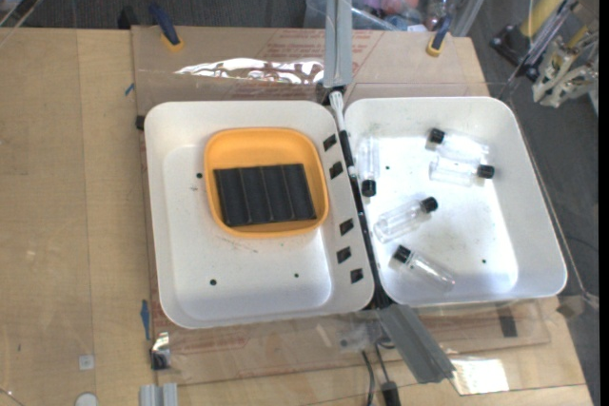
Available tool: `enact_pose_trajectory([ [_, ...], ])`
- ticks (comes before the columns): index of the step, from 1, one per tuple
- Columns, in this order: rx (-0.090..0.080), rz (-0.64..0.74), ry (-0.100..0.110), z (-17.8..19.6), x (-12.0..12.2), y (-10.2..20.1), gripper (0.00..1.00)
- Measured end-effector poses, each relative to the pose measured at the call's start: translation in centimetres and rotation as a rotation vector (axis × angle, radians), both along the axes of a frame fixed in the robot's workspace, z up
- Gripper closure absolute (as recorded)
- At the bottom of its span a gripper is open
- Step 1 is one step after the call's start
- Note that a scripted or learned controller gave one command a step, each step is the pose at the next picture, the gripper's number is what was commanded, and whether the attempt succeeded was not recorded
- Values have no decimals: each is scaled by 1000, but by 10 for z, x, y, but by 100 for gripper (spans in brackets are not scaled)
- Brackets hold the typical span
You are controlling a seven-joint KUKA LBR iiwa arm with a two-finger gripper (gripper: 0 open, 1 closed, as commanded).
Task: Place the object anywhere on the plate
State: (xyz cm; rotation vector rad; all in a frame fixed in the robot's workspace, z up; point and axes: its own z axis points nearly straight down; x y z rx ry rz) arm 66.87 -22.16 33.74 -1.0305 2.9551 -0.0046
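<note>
Judging from how things lie, the task has not yet started. Two white bins sit side by side on the wooden surface. The left bin carries an orange plate, and on that plate rests a dark ribbed insert, lying flat and roughly centred. No vial is on the plate.

All the candidate objects are in the right bin. They are small clear vials with black caps. One lies near the divider, roughly lengthwise along it. Two lie near the far side: an upper vial and, just beside it, another vial with its cap pointing right. A middle vial lies tilted near the bin's centre, and a near vial lies closer to the front wall. They are apart from one another, which should make a single pick cleaner, though clear glass on white is hard to read.

As for the pincer, its state cannot be told from this view, and nothing is being carried toward the plate.

Everything is left to do: choose a vial, grasp it, lift it across the divider between the bins, and set it down on the plate.
</note>
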Motion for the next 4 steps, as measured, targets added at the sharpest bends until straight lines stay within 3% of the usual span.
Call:
enact_pose_trajectory([
  [1,1,-1,1,0,0,-1,0],
  [2,2,-6,-12,12,1,-1,100],
  [3,-2,234,0,62,0,0,100],
  [4,-5,580,0,99,-1,0,100],
])
